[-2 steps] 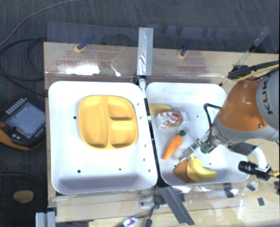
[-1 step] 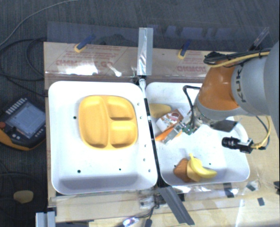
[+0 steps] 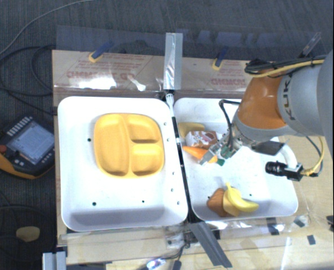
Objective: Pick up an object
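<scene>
In the right bin (image 3: pixel 268 198), an orange carrot-like piece (image 3: pixel 194 152) lies at the left side, next to a crinkled packet with red and yellow on it (image 3: pixel 199 135). A yellow banana (image 3: pixel 240 201) rests against a brown rounded object (image 3: pixel 216 202) near the front wall. My gripper (image 3: pixel 220 152) hangs low over the bin's middle left, right beside the orange piece's right end. A small green bit (image 3: pixel 221 161) shows just under it. Whether anything is held is hidden by the wrist.
A yellow divided plate (image 3: pixel 128 144) lies in the left bin (image 3: pixel 76 196). The ridge between the two bins (image 3: pixel 178 156) runs just left of the orange piece. A black cable connector (image 3: pixel 282 170) sticks out from the arm over the right bin.
</scene>
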### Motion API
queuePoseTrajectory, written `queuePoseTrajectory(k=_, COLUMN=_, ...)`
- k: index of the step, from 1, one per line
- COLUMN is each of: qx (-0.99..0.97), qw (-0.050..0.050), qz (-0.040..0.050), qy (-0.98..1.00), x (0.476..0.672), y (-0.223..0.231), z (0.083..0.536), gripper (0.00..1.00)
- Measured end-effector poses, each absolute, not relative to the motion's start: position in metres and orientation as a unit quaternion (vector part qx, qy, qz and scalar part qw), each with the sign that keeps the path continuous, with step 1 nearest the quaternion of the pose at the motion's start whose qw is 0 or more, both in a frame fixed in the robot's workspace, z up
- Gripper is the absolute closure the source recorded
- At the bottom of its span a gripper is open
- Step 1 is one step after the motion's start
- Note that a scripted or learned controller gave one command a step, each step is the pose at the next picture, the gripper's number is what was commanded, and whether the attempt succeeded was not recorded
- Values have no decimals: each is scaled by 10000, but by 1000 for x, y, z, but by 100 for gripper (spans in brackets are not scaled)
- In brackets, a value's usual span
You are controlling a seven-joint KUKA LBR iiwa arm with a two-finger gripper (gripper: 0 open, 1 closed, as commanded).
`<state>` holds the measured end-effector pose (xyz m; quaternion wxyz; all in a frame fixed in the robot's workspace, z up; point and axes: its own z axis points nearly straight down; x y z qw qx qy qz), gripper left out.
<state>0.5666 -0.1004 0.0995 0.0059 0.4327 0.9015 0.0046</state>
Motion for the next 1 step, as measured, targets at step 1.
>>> queuePoseTrajectory(k=1, qx=4931, qw=2, qz=-11, qy=8700, x=584, y=-58, z=219, gripper=100)
